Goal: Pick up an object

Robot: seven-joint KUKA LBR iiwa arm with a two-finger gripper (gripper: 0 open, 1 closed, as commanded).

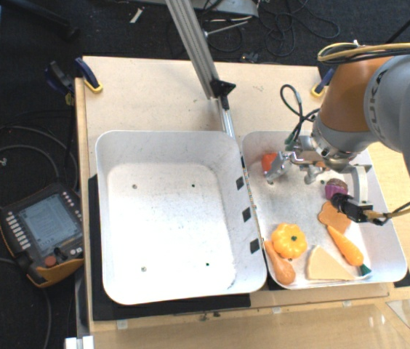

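The grey arm with its orange band [350, 78] reaches in from the right and hangs over the far half of the right white bin [390, 264]. Its two-finger gripper [293, 171] points down, and the 2 metal fingers [276, 173] stand spread apart with nothing between them.

Just beside the left finger, on its far left side, lies a small red rounded object [269, 161], perhaps a tomato or pepper; the finger overlaps its edge, so its full shape is hard to make out, and whether they touch cannot be told. To the right of the fingers and slightly nearer the camera sits a small purple rounded object [335, 188], partly hidden by the gripper's body and a black fitting [350, 208].

Nearer the camera than the fingers lie the other pieces. A yellow pumpkin-shaped toy with a green stem [289, 240] sits well apart from the fingertips, towards the near side. Beside it, along the bin's left wall, lies a slim orange-brown carrot-like piece [280, 265]. To the right of the pumpkin rests a pale yellow wedge like a slice of cheese [329, 265]. An orange carrot with a green tip [346, 246] lies slantwise between the wedge and the bin's right side, with a flat tan-orange piece [334, 216] at its far end, half covered by the black fitting.

The left white bin [118, 158] lies well to the left of the fingers, beyond the 2 bins' shared rims.
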